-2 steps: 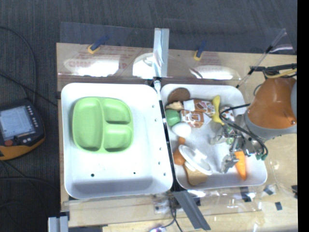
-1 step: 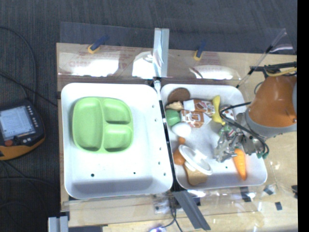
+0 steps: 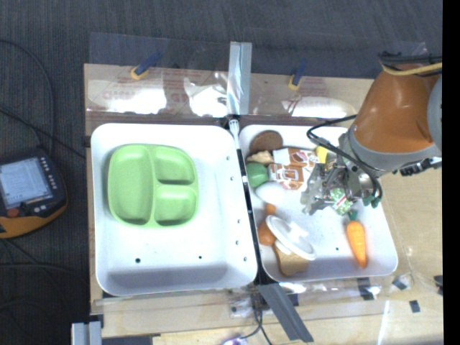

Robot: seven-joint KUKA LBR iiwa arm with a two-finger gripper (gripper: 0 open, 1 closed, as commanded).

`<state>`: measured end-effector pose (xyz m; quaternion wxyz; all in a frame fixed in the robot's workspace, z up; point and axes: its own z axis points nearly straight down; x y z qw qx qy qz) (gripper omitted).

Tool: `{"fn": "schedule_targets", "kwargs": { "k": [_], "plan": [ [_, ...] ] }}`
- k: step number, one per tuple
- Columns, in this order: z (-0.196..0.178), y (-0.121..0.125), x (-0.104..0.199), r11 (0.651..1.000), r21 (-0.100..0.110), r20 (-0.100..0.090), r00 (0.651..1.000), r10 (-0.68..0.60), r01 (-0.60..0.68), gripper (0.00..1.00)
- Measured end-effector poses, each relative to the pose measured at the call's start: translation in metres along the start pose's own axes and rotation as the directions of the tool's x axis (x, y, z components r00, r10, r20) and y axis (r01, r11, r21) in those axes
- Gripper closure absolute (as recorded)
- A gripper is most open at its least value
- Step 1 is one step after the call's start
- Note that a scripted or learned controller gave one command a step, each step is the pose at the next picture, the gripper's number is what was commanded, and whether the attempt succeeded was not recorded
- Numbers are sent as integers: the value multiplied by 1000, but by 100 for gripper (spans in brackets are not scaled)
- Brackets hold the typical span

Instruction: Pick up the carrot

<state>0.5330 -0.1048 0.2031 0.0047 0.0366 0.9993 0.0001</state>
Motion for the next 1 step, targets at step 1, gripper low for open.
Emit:
{"fn": "schedule_targets", "kwargs": {
  "k": [1],
  "plan": [
    [41, -83, 25, 978, 4, -10, 978, 207, -207, 100]
  ]
}}
